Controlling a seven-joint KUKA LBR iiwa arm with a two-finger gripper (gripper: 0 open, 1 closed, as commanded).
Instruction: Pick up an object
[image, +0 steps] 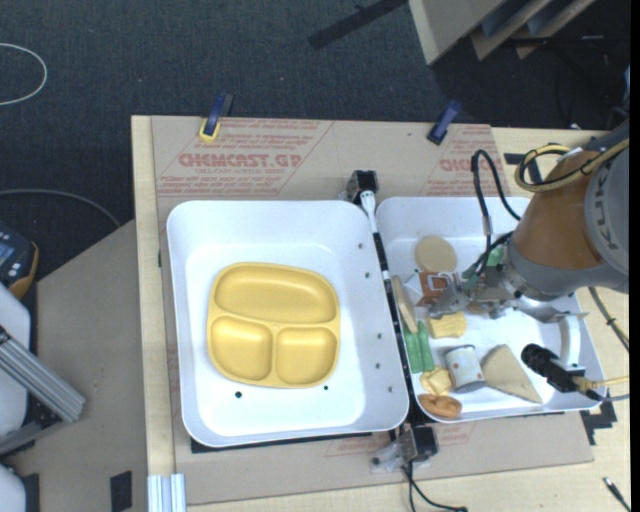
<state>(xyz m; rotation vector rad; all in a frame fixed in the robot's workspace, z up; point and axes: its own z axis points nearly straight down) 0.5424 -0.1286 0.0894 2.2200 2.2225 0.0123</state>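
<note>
The gripper sits low in the right bin, directly above a pale yellow block lying crosswise below it. Jaw state cannot be determined.

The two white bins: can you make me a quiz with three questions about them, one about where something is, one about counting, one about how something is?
1. Where is the yellow tray?
A. left bin
B. right bin
C. on the floor

2. How many sections does the yellow tray have?
A. one
B. three
C. six

3. Where is the gripper right now?
A. over the left bin
B. off the bench
C. low in the right bin, among the small things

Answers: 1 A, it lies flat in the left bin. 2 B, one wide section above two small ones. 3 C, the arm reaches into the right bin.
</note>
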